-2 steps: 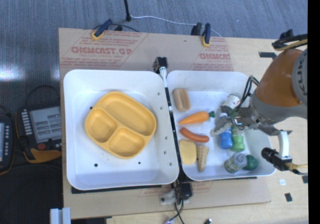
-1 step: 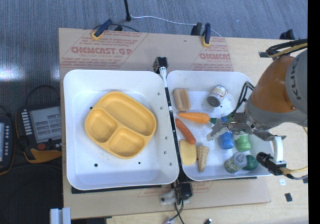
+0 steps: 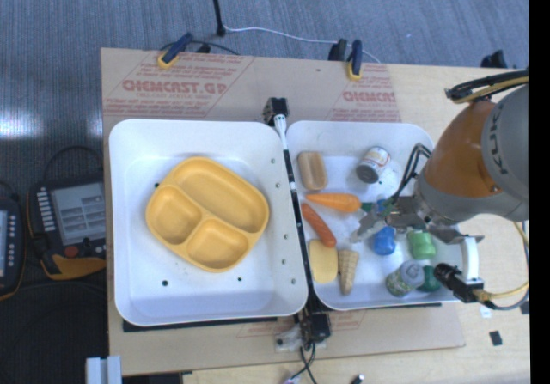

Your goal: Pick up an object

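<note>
The right bin (image 3: pixel 404 135) holds several toy foods. A bread roll (image 3: pixel 312 170) and a tin can (image 3: pixel 372 165) lie at the back, with a carrot (image 3: pixel 333 200) and an orange sausage (image 3: pixel 318 224) in the middle. At the front are a yellow block (image 3: pixel 323 262), a cone (image 3: pixel 348 271) and a grey-green jar (image 3: pixel 404 279). My gripper (image 3: pixel 378 221) hangs low in the bin, just above and left of a blue object (image 3: pixel 384 241). It is open, with grey fingers (image 3: pixel 369 224) spread and nothing seen between them. A green object (image 3: pixel 421 245) lies partly under the wrist.
In the left bin (image 3: pixel 129 202) lies a yellow divided plate (image 3: pixel 206 212). A ridge between the bins (image 3: pixel 292 202) runs front to back. The grey and orange arm (image 3: pixel 477 167) covers the right bin's right side. Clamps (image 3: pixel 354 60) and cables sit at the bench's far edge.
</note>
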{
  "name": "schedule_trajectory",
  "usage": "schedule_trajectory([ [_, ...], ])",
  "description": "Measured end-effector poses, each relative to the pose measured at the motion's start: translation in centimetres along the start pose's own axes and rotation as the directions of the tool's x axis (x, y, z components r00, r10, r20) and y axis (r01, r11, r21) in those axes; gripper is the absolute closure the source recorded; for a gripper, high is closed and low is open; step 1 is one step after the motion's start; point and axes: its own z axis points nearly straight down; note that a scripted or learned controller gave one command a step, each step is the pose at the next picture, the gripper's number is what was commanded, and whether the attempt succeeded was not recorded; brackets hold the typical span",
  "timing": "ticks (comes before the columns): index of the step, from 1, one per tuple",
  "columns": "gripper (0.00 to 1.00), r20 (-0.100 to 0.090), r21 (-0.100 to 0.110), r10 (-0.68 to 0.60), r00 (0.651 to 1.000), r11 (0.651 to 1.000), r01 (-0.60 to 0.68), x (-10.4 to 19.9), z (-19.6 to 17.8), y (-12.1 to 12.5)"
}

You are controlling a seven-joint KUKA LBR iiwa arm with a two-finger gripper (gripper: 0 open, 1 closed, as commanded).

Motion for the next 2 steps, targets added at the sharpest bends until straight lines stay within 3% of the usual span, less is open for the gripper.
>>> schedule_trajectory([
  [1,1.0,0.005,0.0,0.003,1.0,1.0,-0.003,-0.3,-0.8,0.0],
  [2,1.0,-0.002,0.005,-0.002,1.0,1.0,0.002,6.0,-9.3,3.7],
])
